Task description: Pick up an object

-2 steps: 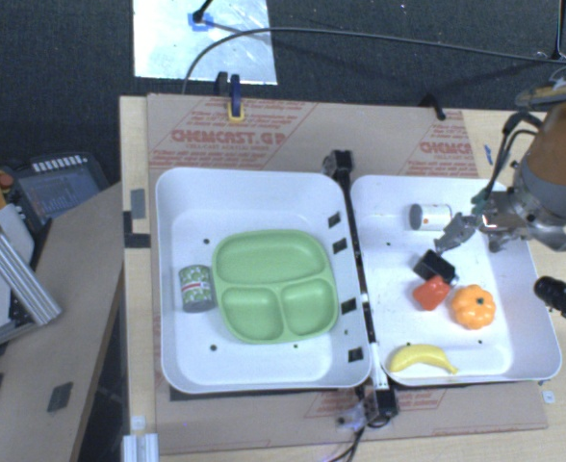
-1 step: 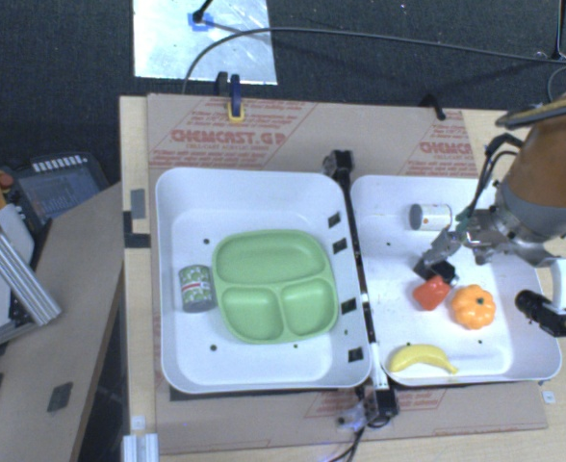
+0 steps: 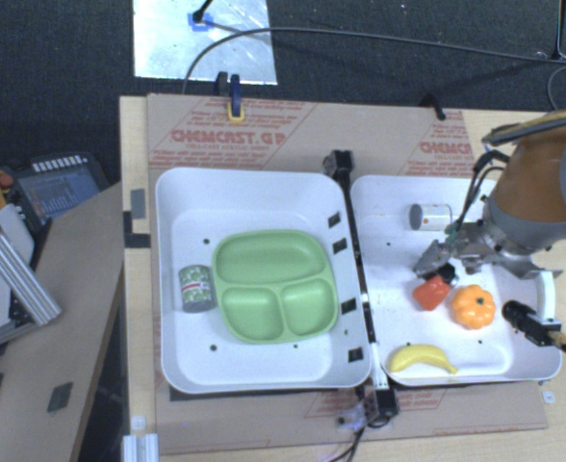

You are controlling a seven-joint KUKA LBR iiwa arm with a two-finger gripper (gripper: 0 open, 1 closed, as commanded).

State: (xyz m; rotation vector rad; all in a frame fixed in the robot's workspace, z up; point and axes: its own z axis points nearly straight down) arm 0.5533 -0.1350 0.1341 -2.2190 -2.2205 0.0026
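Right bin [image 3: 384, 258]: four loose objects. One red object [image 3: 433, 294] near the bin's middle, touching or just under the tip of the tool [image 3: 444, 262]; contact not resolvable. One orange pumpkin-shaped object [image 3: 473, 307] just beside the red one, toward the right. One yellow banana [image 3: 422, 358] lying flat near the front wall. One small grey-and-white cylinder [image 3: 429, 217] lying on its side near the back wall, well apart from the banana.

Tool: low over the red object, reaching in from the right; finger spread impossible to tell, nothing seen clearly held. One grey arm [image 3: 538, 200] with orange band above it.

Left bin [image 3: 182, 354]: two objects. One green divided tray [image 3: 269, 285] with three compartments, lying flat at centre. One small can [image 3: 195, 288] with green-patterned label, upright, just beside the tray's left edge.

Two white bins side by side on one counter [image 3: 134, 354], over one sheet of printed cardboard [image 3: 293, 138]. One yellow clamp [image 3: 235, 109] at the cardboard's back edge.
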